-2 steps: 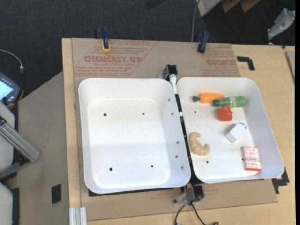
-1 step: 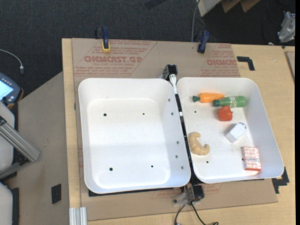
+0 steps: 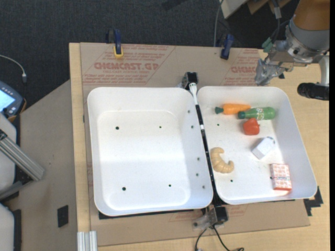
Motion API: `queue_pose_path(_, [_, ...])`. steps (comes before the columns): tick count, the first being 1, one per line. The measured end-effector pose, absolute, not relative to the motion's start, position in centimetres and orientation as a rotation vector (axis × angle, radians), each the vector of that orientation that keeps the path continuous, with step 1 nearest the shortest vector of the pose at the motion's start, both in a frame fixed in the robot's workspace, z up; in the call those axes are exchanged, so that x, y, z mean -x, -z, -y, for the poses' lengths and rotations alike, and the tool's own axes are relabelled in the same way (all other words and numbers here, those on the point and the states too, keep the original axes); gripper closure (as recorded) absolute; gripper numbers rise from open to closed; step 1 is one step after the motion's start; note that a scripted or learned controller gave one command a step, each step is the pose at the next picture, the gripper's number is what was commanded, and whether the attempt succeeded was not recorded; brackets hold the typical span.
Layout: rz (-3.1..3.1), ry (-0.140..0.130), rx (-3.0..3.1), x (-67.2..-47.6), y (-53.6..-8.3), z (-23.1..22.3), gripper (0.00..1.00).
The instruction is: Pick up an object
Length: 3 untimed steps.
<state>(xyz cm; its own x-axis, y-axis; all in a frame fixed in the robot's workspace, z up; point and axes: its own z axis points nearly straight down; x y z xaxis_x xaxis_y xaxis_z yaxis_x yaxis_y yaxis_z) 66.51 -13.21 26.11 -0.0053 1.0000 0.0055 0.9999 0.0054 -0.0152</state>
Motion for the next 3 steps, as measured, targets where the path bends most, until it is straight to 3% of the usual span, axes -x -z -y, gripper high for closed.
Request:
queue_pose_path(2, [2.224,-0.001,2.215,-66.7,-24.9,6.4,1.00])
queue_pose_path(3, [2.221,-0.002,2.220,-66.6,-24.9,6.9,1.00])
